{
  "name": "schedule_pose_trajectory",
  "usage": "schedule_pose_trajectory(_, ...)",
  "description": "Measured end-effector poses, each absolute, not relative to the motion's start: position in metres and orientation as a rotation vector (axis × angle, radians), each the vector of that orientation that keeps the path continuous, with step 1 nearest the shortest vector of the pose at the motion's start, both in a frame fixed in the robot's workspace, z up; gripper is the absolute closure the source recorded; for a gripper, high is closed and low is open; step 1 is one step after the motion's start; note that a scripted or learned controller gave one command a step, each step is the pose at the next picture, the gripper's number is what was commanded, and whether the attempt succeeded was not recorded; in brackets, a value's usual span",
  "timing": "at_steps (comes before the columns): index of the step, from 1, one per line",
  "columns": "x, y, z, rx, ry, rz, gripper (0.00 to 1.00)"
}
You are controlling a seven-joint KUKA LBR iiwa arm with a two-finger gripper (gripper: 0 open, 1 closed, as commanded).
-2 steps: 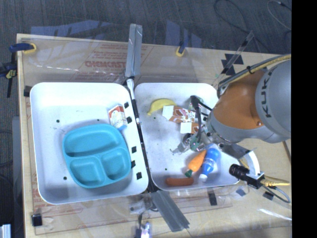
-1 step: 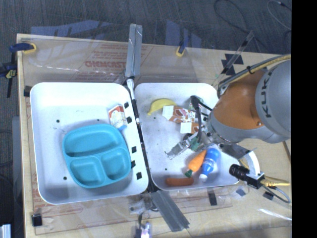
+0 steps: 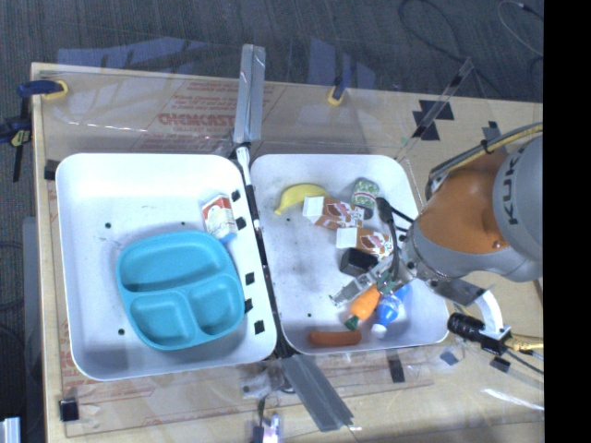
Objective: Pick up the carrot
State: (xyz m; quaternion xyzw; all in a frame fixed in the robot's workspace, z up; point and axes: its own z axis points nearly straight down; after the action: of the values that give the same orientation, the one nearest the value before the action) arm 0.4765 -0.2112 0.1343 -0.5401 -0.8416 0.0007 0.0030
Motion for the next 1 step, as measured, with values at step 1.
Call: schedule_pose_trajectory(1, 0.4773, -0.2093, 0.0883, -1.279, -2.865, 0.0, 0.0)
